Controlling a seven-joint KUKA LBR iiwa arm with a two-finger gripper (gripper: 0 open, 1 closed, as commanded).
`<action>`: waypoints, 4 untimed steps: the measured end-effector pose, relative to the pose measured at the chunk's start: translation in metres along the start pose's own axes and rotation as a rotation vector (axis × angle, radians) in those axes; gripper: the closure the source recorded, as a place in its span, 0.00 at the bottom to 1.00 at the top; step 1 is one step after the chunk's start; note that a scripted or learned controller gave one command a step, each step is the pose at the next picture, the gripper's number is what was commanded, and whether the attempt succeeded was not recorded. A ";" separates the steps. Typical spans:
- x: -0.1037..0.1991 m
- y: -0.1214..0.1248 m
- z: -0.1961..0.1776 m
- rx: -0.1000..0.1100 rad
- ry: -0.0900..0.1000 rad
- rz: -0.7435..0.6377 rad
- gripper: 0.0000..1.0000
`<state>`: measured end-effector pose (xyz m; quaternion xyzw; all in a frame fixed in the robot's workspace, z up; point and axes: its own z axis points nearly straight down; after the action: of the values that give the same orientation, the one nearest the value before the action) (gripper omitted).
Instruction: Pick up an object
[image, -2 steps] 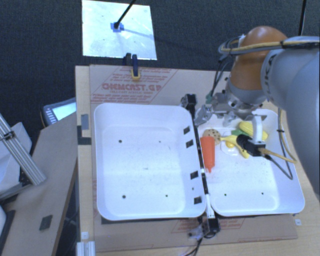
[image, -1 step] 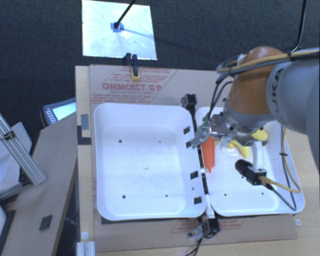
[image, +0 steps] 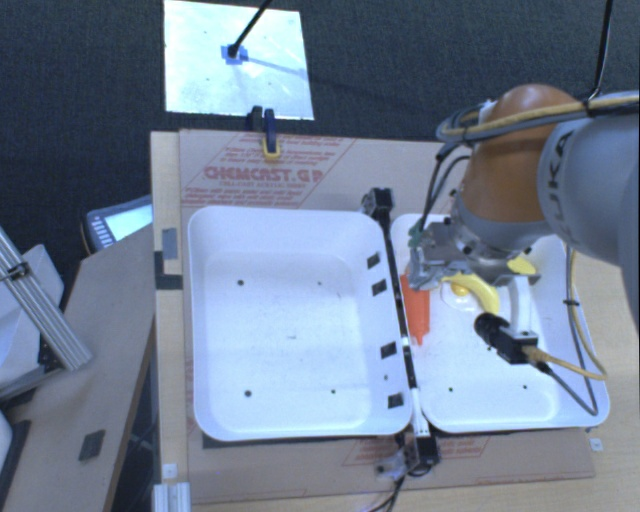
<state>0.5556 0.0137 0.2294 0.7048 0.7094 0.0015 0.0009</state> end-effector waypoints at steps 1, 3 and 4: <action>-0.011 -0.012 -0.068 -0.005 -0.001 0.003 1.00; 0.089 -0.016 -0.083 0.002 0.000 0.000 1.00; 0.118 -0.033 -0.130 -0.002 0.002 -0.001 1.00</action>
<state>0.5216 0.1316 0.3591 0.7045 0.7097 0.0029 0.0010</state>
